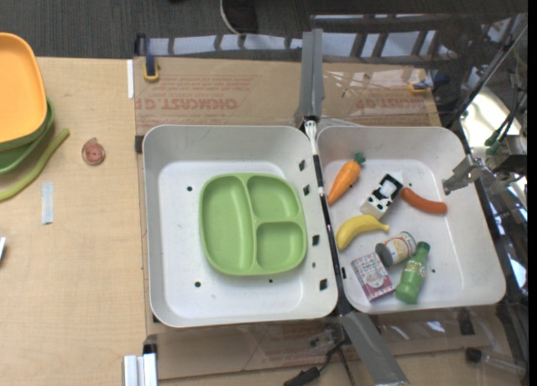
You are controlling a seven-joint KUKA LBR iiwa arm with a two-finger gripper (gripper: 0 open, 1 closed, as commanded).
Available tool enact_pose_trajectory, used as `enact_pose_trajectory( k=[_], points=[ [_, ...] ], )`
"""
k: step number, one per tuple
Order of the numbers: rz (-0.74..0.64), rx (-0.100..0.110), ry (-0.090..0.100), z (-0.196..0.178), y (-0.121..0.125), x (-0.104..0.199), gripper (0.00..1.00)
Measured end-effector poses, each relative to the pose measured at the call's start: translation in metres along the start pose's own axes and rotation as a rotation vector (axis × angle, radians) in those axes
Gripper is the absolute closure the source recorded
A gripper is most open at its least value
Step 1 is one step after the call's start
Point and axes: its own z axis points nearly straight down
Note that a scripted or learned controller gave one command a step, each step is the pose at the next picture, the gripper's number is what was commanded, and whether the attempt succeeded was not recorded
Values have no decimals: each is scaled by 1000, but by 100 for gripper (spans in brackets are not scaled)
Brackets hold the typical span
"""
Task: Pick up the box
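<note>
End effector, state unclear, hovers over right bin's far-right edge.

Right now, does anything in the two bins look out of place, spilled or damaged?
Nothing stands out. The green plate lies flat in the left bin. In the right bin, the box, green bottle, jar, banana, carrot and sausage lie loosely, none spilled or broken.

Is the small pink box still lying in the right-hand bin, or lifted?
In the bin. The small pink box lies flat on the right white bin's floor, beside the green bottle.
</note>
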Motion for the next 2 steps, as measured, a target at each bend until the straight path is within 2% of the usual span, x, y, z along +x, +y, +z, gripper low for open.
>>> enact_pose_trajectory(
  k=[1,2],
  points=[
    [-60,-1,-1,97,89,29,0],
    [-406,-25,-5,161,112,19,0]
  ],
)
